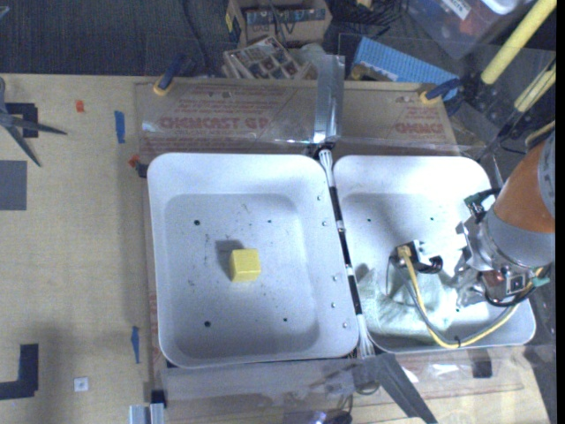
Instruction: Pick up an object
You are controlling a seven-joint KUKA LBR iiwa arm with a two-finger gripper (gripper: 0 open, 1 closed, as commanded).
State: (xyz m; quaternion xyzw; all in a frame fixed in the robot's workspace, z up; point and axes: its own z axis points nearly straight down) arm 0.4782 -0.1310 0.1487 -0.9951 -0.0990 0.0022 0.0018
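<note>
Nearest the camera runs the front rim of the left bin [256, 358], standing on the pale wooden surface [71, 263] edge to edge with the right bin [397, 193]. The only loose thing visible is a small yellow block [245, 264], which lies alone on the floor of the left bin, a little left of centre and well clear of every wall. It looks light and stiff, likely foam or wood, with flat matt faces that should not slip; a pinch across two opposite side faces from straight above seems the soundest hold. The end effector [461, 283] hangs low over the near right part of the right bin, well apart from the block, and whether it is open or closed cannot be told here. Behind the bins a cardboard strip [212, 122] carries red lettering, apparently mirrored and not reliably legible.
</note>
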